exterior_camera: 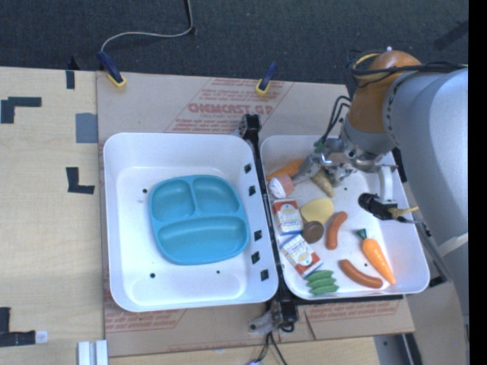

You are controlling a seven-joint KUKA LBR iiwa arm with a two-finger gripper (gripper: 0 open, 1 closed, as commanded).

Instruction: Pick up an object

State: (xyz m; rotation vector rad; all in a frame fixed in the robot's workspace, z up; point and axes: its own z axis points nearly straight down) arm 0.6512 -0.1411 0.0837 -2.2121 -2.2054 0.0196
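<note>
My gripper [326,164] hangs low over the back of the right bin [407,280], among the toy food. A tan piece [323,183] lies right under it, and an orange piece [284,173] just to its left. Whether anything sits between the gripper's tips is hidden by the wrist. Further forward lie a yellow potato-like piece [317,209], a brown round piece [312,232], an orange-red sausage [333,230], a carrot [377,258], a red sausage [360,274] and green pea pods [321,281]. Two red-and-white cartons [288,216] [302,253] lie along the bin's left wall.
The left bin [122,166] holds a blue divided plate [199,219]. The grey arm with its orange band [380,97] comes in from the right over the right bin's back corner. A black divider with clips [255,196] runs between the bins.
</note>
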